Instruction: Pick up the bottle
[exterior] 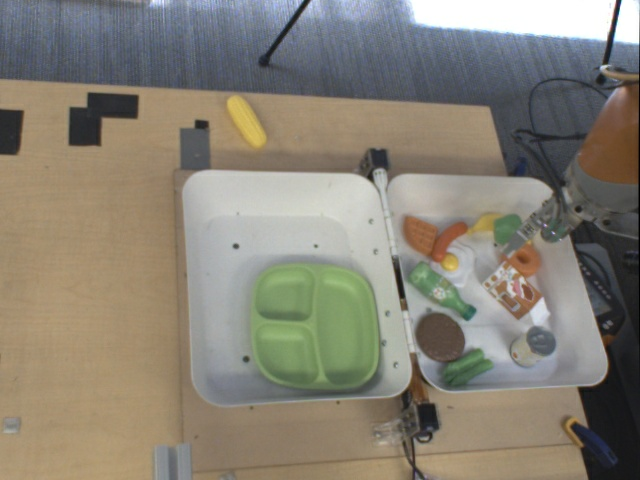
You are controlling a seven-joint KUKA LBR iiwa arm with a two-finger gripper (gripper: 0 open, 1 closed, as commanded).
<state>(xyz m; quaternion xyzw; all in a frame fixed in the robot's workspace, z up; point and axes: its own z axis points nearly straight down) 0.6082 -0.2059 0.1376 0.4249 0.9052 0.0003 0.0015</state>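
In the right bin [590, 353], your green bottle [441, 291] lying beside the egg [450, 262], hand [548, 224] near the far rim, grip state impossible to tell.

The green bottle [441, 290] lies in the crowded right bin [590, 353]. At its 12 o'clock, nearly touching, sits a yellow-and-white piece [451, 261] with an orange waffle [421, 234] and a red sausage [449, 236] beyond. The brown round cookie [440, 336] lies close at 6 o'clock. The divider wall between the bins [394, 268] crowds its 9 o'clock. Bare white floor opens at 3 o'clock, up to the snack packet [512, 290]. The gripper [550, 223] hangs at 2 o'clock, over the far rim.
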